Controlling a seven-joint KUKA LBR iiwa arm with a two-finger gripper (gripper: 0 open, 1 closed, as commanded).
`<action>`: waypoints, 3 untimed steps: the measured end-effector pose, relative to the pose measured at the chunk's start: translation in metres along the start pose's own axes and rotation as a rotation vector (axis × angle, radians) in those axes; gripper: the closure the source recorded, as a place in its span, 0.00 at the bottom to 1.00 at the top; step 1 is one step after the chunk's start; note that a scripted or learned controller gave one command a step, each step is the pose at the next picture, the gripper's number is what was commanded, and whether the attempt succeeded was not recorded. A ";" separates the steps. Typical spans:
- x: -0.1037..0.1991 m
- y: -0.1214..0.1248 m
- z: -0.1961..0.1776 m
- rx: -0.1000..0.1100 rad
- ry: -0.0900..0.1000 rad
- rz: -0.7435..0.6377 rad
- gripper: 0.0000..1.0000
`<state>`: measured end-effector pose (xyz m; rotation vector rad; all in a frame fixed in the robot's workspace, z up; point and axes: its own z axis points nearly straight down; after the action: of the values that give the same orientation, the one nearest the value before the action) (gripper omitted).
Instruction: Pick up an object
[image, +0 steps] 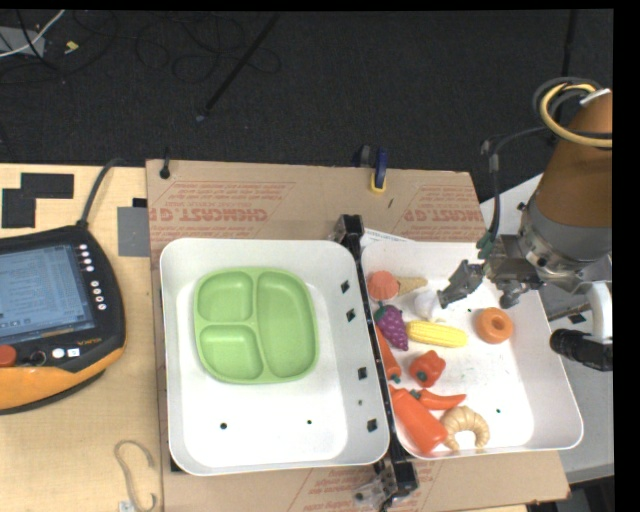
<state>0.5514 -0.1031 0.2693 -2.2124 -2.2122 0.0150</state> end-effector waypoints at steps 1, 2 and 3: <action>0.000 0.002 -0.007 -0.012 -0.001 -0.002 0.00; 0.001 -0.006 0.052 -0.010 -0.001 -0.002 0.00; -0.007 -0.003 0.109 -0.007 -0.001 -0.001 0.00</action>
<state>0.5466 -0.1103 0.1606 -2.2156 -2.2167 0.0082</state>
